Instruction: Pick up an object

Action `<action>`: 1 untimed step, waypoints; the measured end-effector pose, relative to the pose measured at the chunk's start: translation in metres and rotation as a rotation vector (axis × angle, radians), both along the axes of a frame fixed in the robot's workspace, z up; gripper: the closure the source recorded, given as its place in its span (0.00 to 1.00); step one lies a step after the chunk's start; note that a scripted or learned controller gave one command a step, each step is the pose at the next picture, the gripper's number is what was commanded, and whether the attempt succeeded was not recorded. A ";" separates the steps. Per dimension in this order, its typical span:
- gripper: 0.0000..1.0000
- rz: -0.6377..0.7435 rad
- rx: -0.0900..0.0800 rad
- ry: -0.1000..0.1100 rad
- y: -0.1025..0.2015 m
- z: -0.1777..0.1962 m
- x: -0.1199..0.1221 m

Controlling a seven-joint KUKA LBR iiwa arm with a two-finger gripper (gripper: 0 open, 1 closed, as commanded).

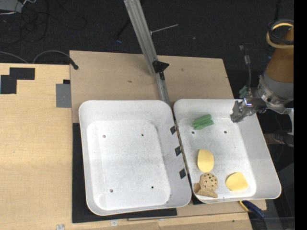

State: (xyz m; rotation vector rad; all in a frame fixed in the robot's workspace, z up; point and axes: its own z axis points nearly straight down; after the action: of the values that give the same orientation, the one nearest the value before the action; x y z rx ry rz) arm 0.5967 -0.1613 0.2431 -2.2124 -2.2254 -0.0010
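Observation:
The right bin (249, 143) holds a green ridged piece (203, 122) near its back left. A yellow oval piece (205, 160) lies mid-bin, and a yellow rounded piece (236, 181) rests near the front right. A tan cookie-like piece (207, 184) sits at the front left corner of that bin. My gripper (238, 112) hangs over the bin's back right edge, well right of the green piece, and I see nothing between its fingers.
The left bin (96, 123) sits beside the right one, joined by black clips (178, 150). A slanted metal rail (144, 37) rises behind the bins. The arm's orange band (282, 37) stands at the far right.

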 end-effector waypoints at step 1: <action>1.00 0.000 0.000 0.001 0.053 -0.011 0.009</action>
State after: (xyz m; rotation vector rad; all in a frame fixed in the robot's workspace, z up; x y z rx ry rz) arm 0.6061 -0.1078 0.2318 -2.2117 -2.2246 0.0005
